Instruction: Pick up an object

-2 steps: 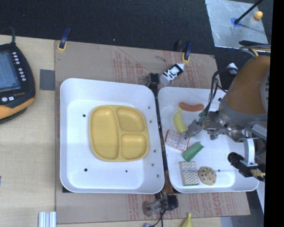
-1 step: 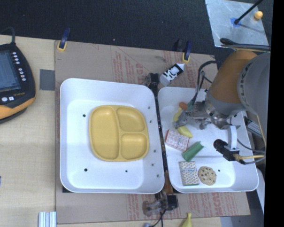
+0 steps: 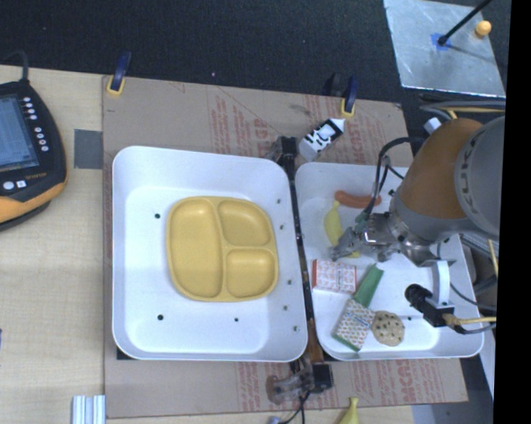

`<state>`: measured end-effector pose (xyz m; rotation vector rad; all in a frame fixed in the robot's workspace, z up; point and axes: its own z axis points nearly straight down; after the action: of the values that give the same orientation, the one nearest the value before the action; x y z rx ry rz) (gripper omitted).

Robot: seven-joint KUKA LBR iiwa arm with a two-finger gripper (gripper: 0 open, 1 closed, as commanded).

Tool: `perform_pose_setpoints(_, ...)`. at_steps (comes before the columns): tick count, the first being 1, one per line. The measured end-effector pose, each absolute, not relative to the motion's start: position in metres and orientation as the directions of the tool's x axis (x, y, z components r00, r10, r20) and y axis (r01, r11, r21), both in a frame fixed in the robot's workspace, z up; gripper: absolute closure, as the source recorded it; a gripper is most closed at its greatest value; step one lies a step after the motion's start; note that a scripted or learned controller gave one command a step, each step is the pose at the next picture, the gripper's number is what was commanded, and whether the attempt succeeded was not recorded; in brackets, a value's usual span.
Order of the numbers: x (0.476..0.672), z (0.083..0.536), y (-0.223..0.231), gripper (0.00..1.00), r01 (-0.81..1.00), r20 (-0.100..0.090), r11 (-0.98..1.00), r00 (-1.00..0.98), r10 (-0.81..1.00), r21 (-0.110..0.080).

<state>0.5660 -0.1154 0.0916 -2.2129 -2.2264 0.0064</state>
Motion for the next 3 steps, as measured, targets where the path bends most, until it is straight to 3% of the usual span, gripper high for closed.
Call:
perform_pose_setpoints(1,0.632,0.092,-0.105,0.00,1.000,0.001,0.003,-0.003,1.000,-0.003)
perform_pose_setpoints(2,0.598,0.092,-0.104,0.00,1.000,-0.001,0.005,-0.005,1.000,-0.005)
perform_pose_setpoints(3,0.646,0.092,-0.111,0.00,1.000,0.001,0.004,-0.004,1.000,-0.003)
